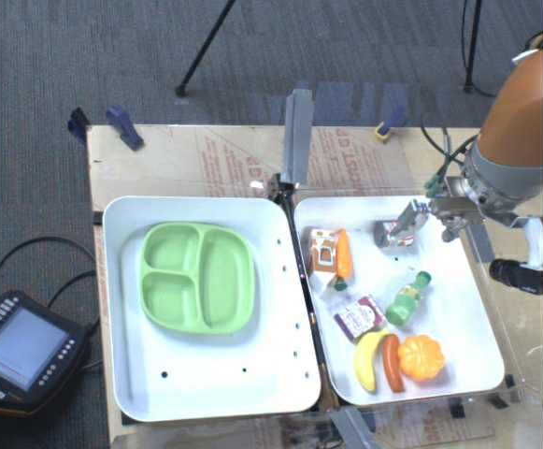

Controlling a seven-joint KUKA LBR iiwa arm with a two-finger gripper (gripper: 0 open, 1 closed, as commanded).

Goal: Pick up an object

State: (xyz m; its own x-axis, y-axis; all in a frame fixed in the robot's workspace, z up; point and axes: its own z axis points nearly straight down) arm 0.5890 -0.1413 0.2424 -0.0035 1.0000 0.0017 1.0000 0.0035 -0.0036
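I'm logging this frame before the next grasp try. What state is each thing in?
green divided plate: flat in the left bin, nothing on it
green bottle: lying on its side
carrot: lying against the small carton
banana: lying beside the sausage
orange pumpkin: upright
purple packet: lying flat
tool: low over the right bin, holding nothing visible

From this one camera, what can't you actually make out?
- Pincer, camera view: too small and blurred to tell open from shut, or whether it touches the right bin.
- Arm: cut off by the right edge.
- Small carton and purple packet: print too small to read.
- Sausage: partly hidden between banana and orange pumpkin.
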